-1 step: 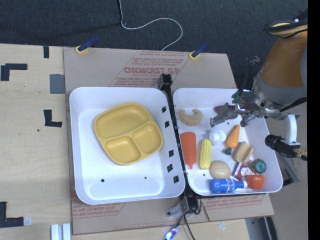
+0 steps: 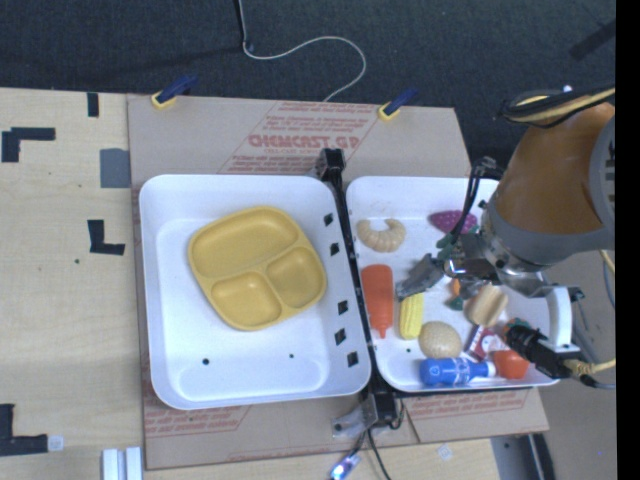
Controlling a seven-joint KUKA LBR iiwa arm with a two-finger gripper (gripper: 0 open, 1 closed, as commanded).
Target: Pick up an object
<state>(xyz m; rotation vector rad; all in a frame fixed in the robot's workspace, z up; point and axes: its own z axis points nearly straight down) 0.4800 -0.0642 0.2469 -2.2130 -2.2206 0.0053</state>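
Bottle (image 2: pixel 452 372) and other toys are heaped in the right bin (image 2: pixel 400 193), within the arm's reach. Gripper (image 2: pixel 425 276) is poised above corn (image 2: pixel 410 316); its opening cannot be told.

2 white bins (image 2: pixel 165 298) sitting side by side. Left one's holding 1 yellow tray (image 2: pixel 258 266). Right one's holding approx 8 items: 1 croissant (image 2: pixel 382 233), 1 carrot (image 2: pixel 378 298), 1 corn cob (image 2: pixel 411 316), 1 potato (image 2: pixel 439 340), 1 blue bottle (image 2: pixel 452 372), 1 purple piece (image 2: pixel 452 220), 1 red piece (image 2: pixel 511 366), 1 tan piece (image 2: pixel 486 304).
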